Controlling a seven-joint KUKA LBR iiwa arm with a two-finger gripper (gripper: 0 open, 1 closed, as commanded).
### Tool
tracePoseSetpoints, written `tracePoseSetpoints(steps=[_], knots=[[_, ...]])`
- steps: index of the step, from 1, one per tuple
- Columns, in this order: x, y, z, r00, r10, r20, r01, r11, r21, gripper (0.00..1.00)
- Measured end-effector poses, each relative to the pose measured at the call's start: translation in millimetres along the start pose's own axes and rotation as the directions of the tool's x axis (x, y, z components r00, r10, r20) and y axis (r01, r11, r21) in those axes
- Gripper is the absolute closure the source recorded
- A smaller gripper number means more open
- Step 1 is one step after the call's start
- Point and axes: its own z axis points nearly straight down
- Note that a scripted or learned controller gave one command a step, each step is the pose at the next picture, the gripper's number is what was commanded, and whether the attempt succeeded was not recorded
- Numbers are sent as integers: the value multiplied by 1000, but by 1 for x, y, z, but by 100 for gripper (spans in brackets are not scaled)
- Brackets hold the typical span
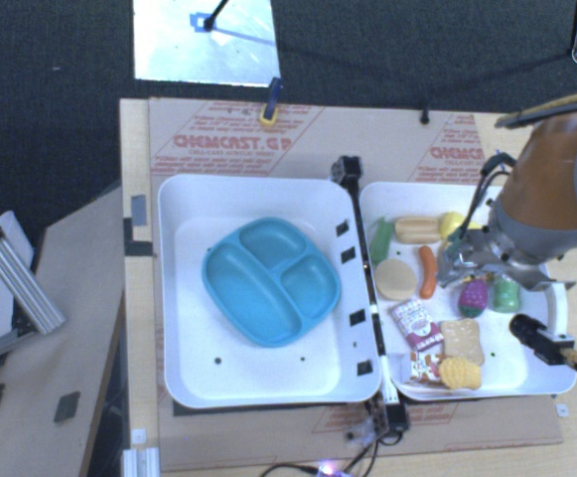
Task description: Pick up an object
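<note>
**Arm low over the right bin's toy food**

I see a table (89,296) of pale wood on dark carpet, with cardboard (233,139) printed "CHEMCAST GP" under both bins. The left bin (184,366) holds a blue divided plate (270,280). The jaws (467,266) hang over the purple grapes (473,296) in the right bin (511,378); their state I cannot tell.

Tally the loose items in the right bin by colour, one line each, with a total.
Green: 2, pod, piece by the gripper
Tan/beige: 3, bun, round disc, toast
Yellow: 2
Orange: 1, carrot
Purple: 1
Printed packets: 2
Total: 11
</note>
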Motion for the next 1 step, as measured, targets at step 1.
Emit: tracePoseSetpoints(steps=[1], knots=[[0, 2, -45, 1000, 0, 0, 0, 1000, -1, 100]])
